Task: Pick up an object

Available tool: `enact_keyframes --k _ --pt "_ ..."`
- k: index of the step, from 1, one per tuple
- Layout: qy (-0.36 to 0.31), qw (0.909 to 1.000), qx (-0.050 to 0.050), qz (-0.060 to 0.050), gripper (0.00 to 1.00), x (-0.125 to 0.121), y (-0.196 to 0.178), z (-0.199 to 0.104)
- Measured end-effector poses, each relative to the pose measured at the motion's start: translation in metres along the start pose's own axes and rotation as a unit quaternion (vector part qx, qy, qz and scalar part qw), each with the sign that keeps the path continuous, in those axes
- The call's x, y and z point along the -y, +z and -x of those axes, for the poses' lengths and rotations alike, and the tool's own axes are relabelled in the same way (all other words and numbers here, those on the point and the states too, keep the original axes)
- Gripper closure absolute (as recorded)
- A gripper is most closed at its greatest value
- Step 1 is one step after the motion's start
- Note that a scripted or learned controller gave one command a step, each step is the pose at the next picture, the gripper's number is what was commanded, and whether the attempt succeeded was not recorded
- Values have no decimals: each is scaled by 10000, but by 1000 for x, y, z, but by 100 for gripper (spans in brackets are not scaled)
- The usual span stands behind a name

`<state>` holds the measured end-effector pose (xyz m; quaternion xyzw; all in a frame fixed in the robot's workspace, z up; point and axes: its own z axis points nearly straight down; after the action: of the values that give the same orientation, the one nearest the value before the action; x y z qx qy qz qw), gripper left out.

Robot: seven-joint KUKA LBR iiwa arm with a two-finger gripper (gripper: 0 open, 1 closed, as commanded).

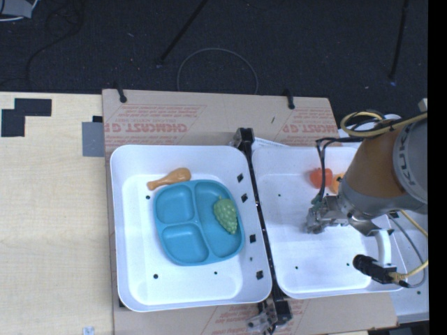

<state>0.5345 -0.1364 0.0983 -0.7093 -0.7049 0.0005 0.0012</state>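
Note:
My gripper reaches down into the right bin from the right, with the arm's orange band just above it. A small orange-red object lies at the back of that bin, a little beyond the gripper and partly hidden by the arm. In the left bin a blue divided tray holds a green bumpy object in its right compartment. A tan drumstick-shaped object lies just behind the tray.
A black clamp rail runs between the two bins. Both bins rest on a cardboard sheet. Cables and a black part hang off the arm at the right bin's front right corner.

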Motion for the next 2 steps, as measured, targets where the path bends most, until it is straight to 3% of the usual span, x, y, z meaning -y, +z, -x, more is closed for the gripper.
enact_keyframes --k 2 --pt "-35 10000 4 15 100 -5 -105 -1"
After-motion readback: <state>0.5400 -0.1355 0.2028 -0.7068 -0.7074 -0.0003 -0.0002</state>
